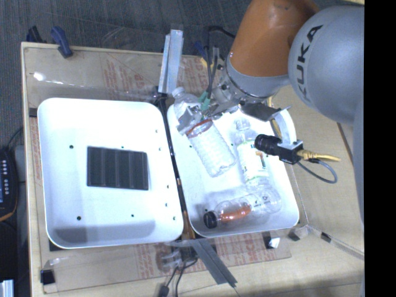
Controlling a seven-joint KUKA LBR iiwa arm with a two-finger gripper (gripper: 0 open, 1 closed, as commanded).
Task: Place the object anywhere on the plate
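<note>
1. Over the right bin [291,193], the KUKA arm [309,42] reached in from the view's right; its orange band [269,26] sat above the bin's far edge; the wrist pointed down and to the left.
2. Gripper [203,107] sat low at the bin's far-left corner, right at the neck end of a clear plastic water bottle [210,144]; whether the jaws were wide, narrow or closed on anything could not be told, since the wrist and bottle cluttered that spot.
3. That bottle, with a red label band near its shoulder, lay tilted; cap end toward the gripper, base toward the bin's middle; contact with the gripper could not be confirmed.
4. A second clear bottle [252,156] with a white label lay just beside it to the right, running roughly near-to-far.
5. A third clear bottle [241,210], with a dark cap and an orange-red patch inside, lay across the near part of the same bin.
6. A small black cylindrical device [275,146] with a cable [322,166] hung off the arm above the right side of that bin; the cable looped out over the bench.
7. Left bin [62,135] held a dark rectangular ribbed plate [117,167], lying flat near its middle; all three bottles lay well apart from it, across the divider between the bins.
</note>
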